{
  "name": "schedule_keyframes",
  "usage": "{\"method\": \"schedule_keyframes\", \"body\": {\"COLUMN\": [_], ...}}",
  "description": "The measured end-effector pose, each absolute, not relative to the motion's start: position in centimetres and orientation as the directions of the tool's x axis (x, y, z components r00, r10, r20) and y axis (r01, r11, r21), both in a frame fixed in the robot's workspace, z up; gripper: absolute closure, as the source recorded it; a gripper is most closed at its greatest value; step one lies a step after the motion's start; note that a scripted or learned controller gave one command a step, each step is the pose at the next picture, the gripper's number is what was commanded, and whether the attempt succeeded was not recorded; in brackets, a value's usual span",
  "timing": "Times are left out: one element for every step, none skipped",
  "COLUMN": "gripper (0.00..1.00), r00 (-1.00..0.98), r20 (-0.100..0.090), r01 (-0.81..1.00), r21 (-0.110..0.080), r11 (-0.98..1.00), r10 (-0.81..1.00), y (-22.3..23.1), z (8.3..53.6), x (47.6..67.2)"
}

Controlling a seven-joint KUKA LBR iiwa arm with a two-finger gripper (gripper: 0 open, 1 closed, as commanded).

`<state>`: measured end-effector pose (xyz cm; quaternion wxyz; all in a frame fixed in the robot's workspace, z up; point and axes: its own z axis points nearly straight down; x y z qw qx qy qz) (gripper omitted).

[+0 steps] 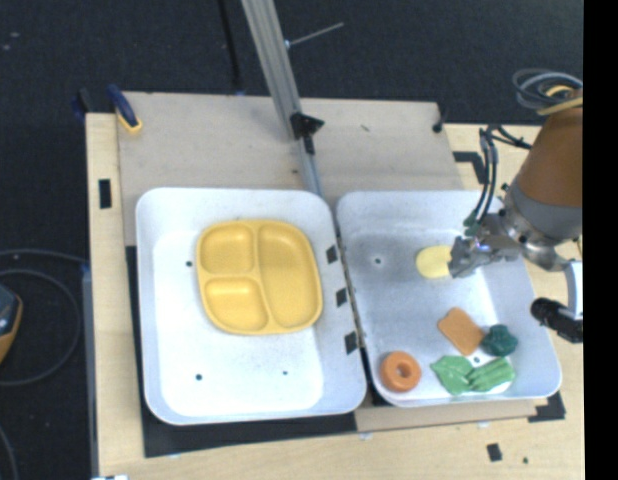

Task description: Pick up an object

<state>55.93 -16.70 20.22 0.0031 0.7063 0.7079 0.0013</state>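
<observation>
The gripper point(463, 258) is set low in the right bin point(389, 218), touching the yellow lump point(432, 262), probably to grasp it, though whether it is open or closed cannot be told from above.

No legible text, labels, brand marks, numbers or signs appear on any surface here; the bins point(169, 388), the tray point(259, 275) and the table point(389, 128) all carry none.
</observation>
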Motion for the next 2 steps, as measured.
{"method": "schedule_keyframes", "body": {"gripper": [1.0, 1.0], "r00": [-0.003, -0.007], "r20": [-0.002, 0.0], "r01": [1.0, 1.0], "r21": [0.007, 0.003], "r11": [0.003, 0.007], "r10": [1.0, 1.0], "y": [-16.9, -12.8], "z": [24.5, 24.9], "x": [56.1, 57.8]}}
